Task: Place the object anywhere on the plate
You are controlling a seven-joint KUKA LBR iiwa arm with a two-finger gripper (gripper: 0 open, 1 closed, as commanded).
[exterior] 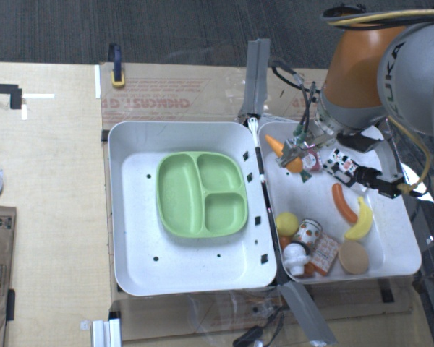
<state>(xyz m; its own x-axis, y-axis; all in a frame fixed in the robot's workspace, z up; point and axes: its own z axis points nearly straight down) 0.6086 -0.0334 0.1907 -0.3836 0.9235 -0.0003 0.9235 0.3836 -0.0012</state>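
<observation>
Camera view shows the desk (50, 194) first, carrying two white bins side by side. We note the left bin (130, 266) holds a green plate (202, 194) with three compartments, lying flat near its centre with nothing on it, presumably set there as the target. The right bin (398, 262) serves as the supply: along its near wall lie a yellow ball (286, 224), a small figure (295, 255), a box (324, 251) and a tan disc (354, 257); a banana (360, 220) and a sausage (343, 202) lie mid-bin.

We see the arm (383, 56) reaching in from the right, its orange band above the wrist, tool pointed down over the right bin's far left corner. The pincer (298, 154) sits low beside the bin divider, close over a carrot (275, 144) and a small orange piece (295, 166). We cannot tell whether it is open or closed, nor whether it grips anything. We judge the object to be one of these two, not yet on the plate.
</observation>
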